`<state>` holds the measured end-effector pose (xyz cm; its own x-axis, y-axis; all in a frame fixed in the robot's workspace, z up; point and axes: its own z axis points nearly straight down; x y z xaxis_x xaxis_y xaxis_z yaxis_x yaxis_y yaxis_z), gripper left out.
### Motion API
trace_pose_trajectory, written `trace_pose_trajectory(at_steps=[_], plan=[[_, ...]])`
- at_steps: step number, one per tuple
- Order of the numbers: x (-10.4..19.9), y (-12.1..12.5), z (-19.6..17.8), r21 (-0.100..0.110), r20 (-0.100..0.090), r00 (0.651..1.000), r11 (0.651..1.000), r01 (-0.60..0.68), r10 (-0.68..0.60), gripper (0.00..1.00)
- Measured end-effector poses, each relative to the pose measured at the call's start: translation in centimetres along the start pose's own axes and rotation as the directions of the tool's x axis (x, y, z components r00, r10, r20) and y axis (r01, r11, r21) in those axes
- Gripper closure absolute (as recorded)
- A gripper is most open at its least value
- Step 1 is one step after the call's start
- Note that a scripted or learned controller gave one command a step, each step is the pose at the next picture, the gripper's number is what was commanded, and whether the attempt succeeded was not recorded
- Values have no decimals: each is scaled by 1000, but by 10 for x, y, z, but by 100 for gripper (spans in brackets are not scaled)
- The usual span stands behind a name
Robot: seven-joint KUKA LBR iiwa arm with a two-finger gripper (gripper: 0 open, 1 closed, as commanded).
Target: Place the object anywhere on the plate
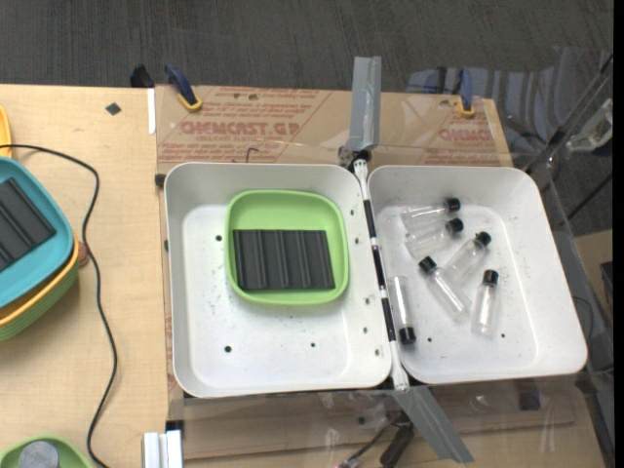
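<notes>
Looking down on the surface (88, 378), I see two shallow white bins side by side. The left bin (195, 359) holds a green plate (287, 206) in its upper middle part, with a dark ribbed insert (283, 259) lying flat inside it. The right bin (546, 349) holds the objects I must choose from: several clear vials with black caps (458, 261), scattered loosely across its middle, with one more vial (402, 310) lying along the left wall of that bin, its cap toward the near edge.

Judging the task from this, nothing has been done yet. No vial lies on the plate, and every vial I can make out rests inside the right bin. What is left is the whole job: reach into the right bin, take one vial, carry it over the wall between the bins, and set it on the plate.

As for my hand and arm, I cannot tell their pose, nor whether my hand is apart or together.

At the left edge of the surface sit stacked teal and yellow trays (29, 252), and a black cable (97, 291) trails past them toward the near edge.
</notes>
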<state>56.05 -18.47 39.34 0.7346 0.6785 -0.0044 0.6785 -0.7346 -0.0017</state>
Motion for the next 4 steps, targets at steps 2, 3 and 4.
trace_pose_trajectory(at_steps=[2, 3, 4], plan=[[12, 61, -46, 2, 1, 887, 887, -462, 462, 0], [34, 82, -46, 2, 1, 858, 858, -514, 514, 0], [44, 91, -46, 2, 1, 862, 862, -507, 507, 0]])
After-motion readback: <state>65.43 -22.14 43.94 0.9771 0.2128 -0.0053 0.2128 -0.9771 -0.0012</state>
